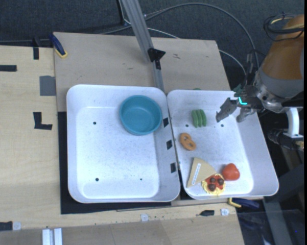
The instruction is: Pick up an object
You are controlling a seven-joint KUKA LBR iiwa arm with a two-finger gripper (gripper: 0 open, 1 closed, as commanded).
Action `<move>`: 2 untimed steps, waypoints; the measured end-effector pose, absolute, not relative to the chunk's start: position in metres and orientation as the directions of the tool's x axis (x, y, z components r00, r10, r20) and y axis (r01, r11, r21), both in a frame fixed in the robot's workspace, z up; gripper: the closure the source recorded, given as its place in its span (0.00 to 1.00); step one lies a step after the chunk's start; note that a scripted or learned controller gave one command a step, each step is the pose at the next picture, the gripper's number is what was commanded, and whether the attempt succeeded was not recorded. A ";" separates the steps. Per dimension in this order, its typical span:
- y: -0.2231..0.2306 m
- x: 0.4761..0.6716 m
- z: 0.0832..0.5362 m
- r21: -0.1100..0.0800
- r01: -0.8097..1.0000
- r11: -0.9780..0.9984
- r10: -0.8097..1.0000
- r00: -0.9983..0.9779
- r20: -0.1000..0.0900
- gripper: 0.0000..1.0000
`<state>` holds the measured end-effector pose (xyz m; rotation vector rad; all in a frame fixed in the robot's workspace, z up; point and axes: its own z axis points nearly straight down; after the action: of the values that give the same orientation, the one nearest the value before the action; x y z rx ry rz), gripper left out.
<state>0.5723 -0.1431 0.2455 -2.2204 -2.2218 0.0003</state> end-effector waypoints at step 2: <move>-0.144 0.580 0.188 -0.005 1.000 0.001 1.000 -0.001 0.001 0.00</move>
<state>0.5802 -0.1438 0.1876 -2.2179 -2.2193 0.0047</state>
